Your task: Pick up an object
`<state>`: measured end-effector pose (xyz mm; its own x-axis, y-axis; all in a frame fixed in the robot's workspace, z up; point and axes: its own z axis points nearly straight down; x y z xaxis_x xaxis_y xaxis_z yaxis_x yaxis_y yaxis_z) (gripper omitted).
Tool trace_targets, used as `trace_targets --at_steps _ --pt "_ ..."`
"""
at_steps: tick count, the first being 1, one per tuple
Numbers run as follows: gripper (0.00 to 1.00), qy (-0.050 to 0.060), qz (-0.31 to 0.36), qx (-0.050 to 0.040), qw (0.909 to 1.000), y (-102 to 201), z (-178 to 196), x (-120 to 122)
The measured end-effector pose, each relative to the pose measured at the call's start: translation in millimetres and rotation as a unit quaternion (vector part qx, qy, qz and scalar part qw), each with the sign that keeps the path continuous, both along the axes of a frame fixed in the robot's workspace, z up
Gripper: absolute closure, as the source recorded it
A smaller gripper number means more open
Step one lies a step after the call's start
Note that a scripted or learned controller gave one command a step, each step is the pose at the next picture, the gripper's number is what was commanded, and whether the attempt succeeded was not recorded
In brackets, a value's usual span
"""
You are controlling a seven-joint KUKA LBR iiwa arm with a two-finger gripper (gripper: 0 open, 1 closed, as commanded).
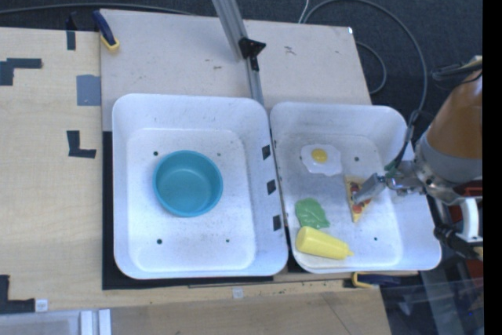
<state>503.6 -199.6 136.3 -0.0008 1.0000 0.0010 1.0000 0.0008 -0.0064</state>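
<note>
The arm [459,141] is reaching in from the right over the right bin [392,121], with its gripper [367,192] sitting low beside a small red and yellow object [357,198]. A fried egg toy [321,159], a green piece [311,212] and a yellow piece [321,244] are lying nearby. A blue bowl [188,183] is sitting in the left bin [141,118].

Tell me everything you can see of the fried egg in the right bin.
The fried egg looks like a plastic toy: a flat white patch with a wavy edge and a round yellow yolk slightly left of its middle. It lies flat on the floor of the right bin, toward the far side. Nothing touches it; the green piece and the pincer sit nearer the camera, apart from it.
</note>
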Motion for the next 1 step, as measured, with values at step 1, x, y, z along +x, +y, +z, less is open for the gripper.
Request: trace_targets --at_steps 1 --pt "0.00 -0.004 0.000 -0.0012 1.0000 0.0 -47.0 0.7"
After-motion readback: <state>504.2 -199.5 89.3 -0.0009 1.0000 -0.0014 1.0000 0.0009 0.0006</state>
